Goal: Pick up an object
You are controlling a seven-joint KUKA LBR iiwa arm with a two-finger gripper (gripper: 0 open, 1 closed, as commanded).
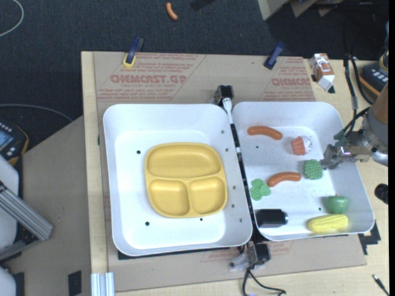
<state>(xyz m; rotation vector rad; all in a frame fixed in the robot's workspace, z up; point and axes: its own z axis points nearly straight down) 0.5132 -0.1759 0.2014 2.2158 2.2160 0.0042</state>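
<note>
The right bin (290,111) holds several toy foods: two orange sausages (265,132) (284,178), a red-orange piece (299,145), a green broccoli (313,170), a green leafy piece (260,190), a green pepper (337,203), a yellow corn cob (327,223) and a black block (271,217). My gripper (333,158) reaches in from the right edge and sits low, just right of and above the broccoli. Nothing is visibly lifted.
The left bin (117,165) holds a yellow divided plate (185,179). Both bins rest on a cardboard sheet (185,76) held by clamps. Cables run along the right side beside the arm (373,134). A small orange item (171,10) lies on the dark floor beyond.
</note>
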